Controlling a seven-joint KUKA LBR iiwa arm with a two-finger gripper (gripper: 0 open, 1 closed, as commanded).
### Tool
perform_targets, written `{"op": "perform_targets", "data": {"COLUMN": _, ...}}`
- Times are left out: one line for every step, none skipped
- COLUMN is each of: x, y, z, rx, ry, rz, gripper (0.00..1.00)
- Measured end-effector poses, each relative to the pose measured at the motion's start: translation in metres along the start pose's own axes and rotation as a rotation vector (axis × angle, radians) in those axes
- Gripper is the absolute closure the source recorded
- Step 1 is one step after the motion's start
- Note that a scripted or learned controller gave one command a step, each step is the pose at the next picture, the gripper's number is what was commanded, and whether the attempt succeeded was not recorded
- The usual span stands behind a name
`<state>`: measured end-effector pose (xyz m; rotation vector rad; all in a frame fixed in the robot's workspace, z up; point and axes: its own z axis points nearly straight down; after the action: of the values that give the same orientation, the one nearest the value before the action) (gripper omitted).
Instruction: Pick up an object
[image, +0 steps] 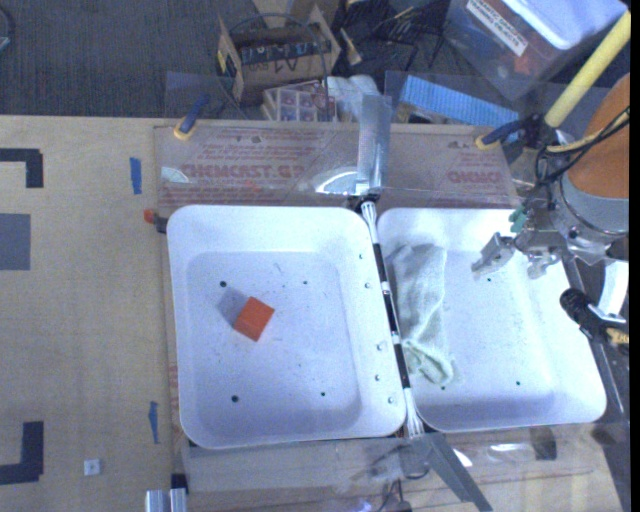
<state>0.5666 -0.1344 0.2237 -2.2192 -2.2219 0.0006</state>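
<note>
Reaching in from the right, the grey arm with its orange band (608, 150) holds the two-finger metal gripper (512, 255) above the upper right part of the right-hand shallow white bin (520, 400). Its fingers (487, 258) look spread apart with nothing between them, one pointing down-left over the bin floor and the other nearer the arm. A crumpled pale green-white cloth (420, 310) lies along the left side of that same bin, running from near the top wall down toward the lower left, close to the divider between the bins; it sits apart from the fingertips, to their left and below. A small orange cube (254, 318) rests on the floor of the left-hand shallow white bin (270, 225), left of centre, well apart from the gripper and across the divider from it.
</note>
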Motion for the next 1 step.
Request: {"op": "perform_targets", "data": {"x": 0.0380, "y": -0.0760, "z": 0.1184, "rx": -0.003, "ry": -0.001, "rz": -0.216, "gripper": 0.00}}
